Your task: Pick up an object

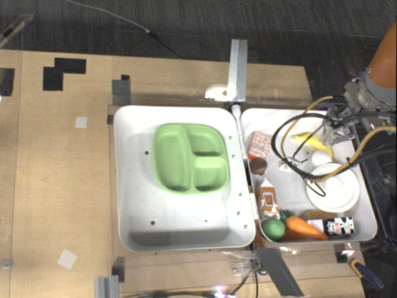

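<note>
The right bin (370, 228) holds several objects. A red and white box (258, 144) lies by its left wall, with a small brown item (257, 165) and an orange-brown carton (267, 201) below it. Along the front lie a green ball (272, 228), a carrot (304, 227) and a black and white item (340, 226). A white plate (335, 188) sits on the right, and a yellow banana (315, 143) lies behind it. My gripper (340, 121) hangs over the bin's back right part, close above the banana, half hidden by black and yellow cables (291, 132).
The left bin (133, 222) holds a green divided plate (189, 157). A metal post (237, 70) stands behind the wall between the bins. My arm's orange band (383, 64) is at the right edge. Cables loop over the right bin's middle.
</note>
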